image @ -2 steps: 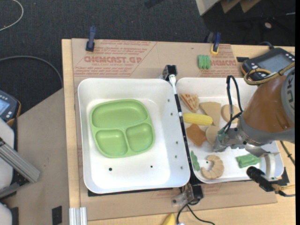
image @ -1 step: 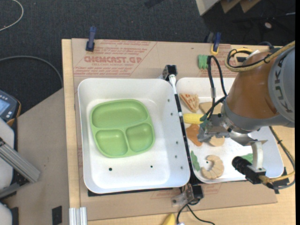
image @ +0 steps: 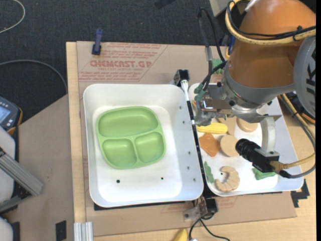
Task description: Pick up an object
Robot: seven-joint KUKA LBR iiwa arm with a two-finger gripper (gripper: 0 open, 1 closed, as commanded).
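Note:
The right bin (image: 291, 182) holds several toy foods: a yellow corn cob (image: 212, 129), an orange wedge (image: 209, 145), a tan disc (image: 228, 145), a curled tan shrimp-like piece (image: 228, 178) and a small green piece (image: 208, 171). The arm's orange-and-grey wrist covers the bin's upper half. My gripper (image: 207, 110) hangs low at the bin's left wall, just above the corn cob. Its tips are hidden under the metal body. I see nothing held in it.
The left bin (image: 95, 99) contains a green divided plate (image: 131, 136). A black cylinder with a cable (image: 257, 155) sticks out from the arm over the right bin. Another green piece (image: 262, 173) and a tan round (image: 247, 125) lie near it. Cardboard (image: 125, 59) underlies both bins.

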